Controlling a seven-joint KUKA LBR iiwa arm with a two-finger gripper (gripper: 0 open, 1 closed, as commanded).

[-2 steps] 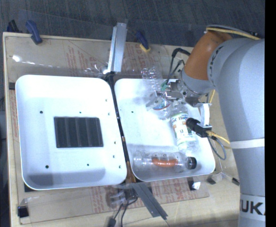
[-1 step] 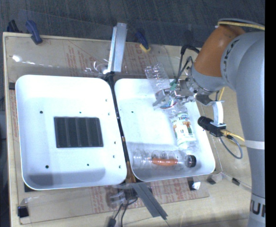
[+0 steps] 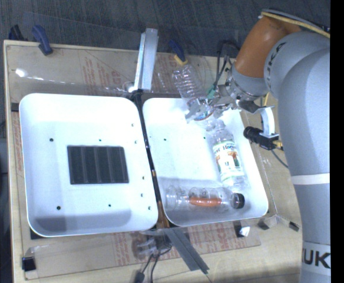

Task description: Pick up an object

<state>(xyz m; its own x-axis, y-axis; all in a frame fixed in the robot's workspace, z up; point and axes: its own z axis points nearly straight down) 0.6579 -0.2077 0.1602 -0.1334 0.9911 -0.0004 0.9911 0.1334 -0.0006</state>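
over the right bin's far edge, gripper, grip unclear, touching a clear bottle; labelled bottle beside

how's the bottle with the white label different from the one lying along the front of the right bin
The labelled bottle lies lengthwise along the right wall of the right bin; the front bottle lies crosswise along the near wall. The labelled bottle wears a white label with printing; the front bottle has no such label and shows something orange inside. The labelled bottle's top points toward the gripper; the front bottle's dark cap points right. Both are clear plastic, lying on their sides.
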